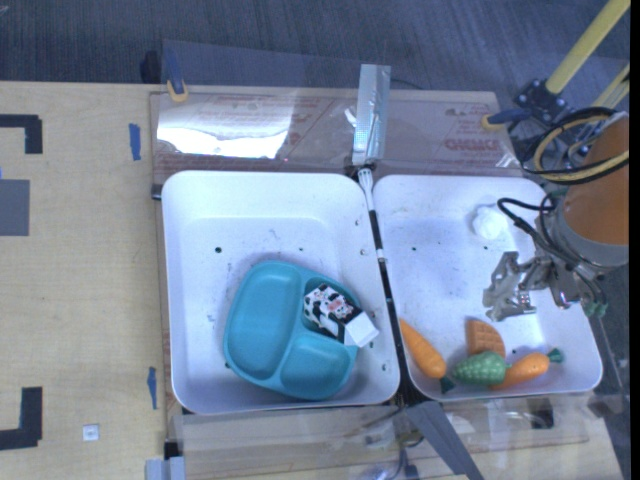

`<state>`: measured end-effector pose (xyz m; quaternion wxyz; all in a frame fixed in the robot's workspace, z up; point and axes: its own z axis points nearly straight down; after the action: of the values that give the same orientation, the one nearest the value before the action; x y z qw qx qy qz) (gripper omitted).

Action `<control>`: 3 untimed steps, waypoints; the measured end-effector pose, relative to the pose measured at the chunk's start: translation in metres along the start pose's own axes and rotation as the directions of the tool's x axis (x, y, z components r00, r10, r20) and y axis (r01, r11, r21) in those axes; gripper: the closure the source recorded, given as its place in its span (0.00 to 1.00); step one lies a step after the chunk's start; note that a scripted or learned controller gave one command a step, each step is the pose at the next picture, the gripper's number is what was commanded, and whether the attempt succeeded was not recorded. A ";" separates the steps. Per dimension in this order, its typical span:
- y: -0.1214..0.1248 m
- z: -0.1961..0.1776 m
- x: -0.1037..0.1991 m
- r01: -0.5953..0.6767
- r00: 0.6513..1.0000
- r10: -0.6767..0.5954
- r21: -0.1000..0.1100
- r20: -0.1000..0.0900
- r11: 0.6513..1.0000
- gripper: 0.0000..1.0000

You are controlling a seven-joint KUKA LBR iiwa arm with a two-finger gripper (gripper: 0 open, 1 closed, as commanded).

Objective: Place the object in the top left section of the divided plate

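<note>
We see the surface (80,268) carrying two white bins side by side. The left bin (200,218) holds one teal divided plate (262,333) with three sections, and one black-and-white object (330,308) lies in the plate's upper right section as the camera sees it, its white tag reaching over the rim. The right bin (430,228) holds the arm (600,198), which comes in from the right, with its gripper (510,293) low over the bin floor; we cannot tell how far its jaws are open, and we see nothing between them. Below the gripper we count four toy foods: one orange carrot (422,350) at the left wall, one brown piece (485,336), one green piece (480,370) and one second carrot (530,366). One small white lump (490,223) lies near the bin's upper right
</note>
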<state>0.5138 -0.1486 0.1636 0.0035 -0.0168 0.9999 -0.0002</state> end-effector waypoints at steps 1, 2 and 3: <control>-0.049 0.013 0.009 0.092 0.996 -0.092 0.001 -0.001 0.996 1.00; -0.065 0.015 0.018 0.243 0.970 -0.243 -0.001 -0.001 0.970 1.00; -0.073 0.076 0.014 0.323 0.946 -0.323 0.001 0.002 0.946 1.00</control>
<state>0.5025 -0.2223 0.0879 0.0045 -0.1802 0.9836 -0.0009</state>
